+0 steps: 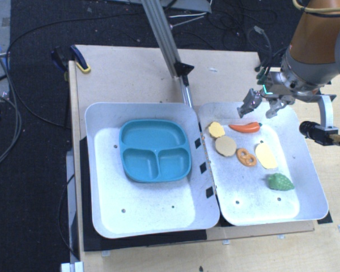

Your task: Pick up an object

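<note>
We noted the green toy (280, 182) nearest, the gripper (262, 107) spread and holding nothing above the orange pepper (245, 127); its 2 fingers risked nudging it aside.

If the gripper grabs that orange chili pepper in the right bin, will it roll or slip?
The orange chili pepper looks smooth and glossy, so it may slip between fingers. Its long, tapered, slightly curved body probably pivots rather than rolls far. It looks like a light toy, likely stiff.
</note>
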`<move>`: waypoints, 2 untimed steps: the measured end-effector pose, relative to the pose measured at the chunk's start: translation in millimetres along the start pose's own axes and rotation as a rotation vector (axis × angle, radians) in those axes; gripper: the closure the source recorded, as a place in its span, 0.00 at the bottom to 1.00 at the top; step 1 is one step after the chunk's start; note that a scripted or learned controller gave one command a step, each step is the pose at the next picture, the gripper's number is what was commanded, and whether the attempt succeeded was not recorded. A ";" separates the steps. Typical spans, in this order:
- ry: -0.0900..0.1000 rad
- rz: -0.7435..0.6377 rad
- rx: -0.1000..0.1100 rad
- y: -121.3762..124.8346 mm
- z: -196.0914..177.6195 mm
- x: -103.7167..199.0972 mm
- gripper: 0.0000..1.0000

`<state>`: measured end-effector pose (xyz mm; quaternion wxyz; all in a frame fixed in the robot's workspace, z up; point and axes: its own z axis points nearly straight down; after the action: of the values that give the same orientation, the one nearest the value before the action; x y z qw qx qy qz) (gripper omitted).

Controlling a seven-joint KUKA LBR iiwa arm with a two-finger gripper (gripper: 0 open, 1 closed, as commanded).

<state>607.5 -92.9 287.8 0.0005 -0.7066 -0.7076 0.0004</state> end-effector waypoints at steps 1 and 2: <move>0.000 0.000 -0.001 0.3 -0.5 0.0 0.00; 0.000 0.003 0.003 3.5 61.0 -5.6 0.00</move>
<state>610.9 -98.5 226.8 0.0016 -0.7075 -0.7067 0.0018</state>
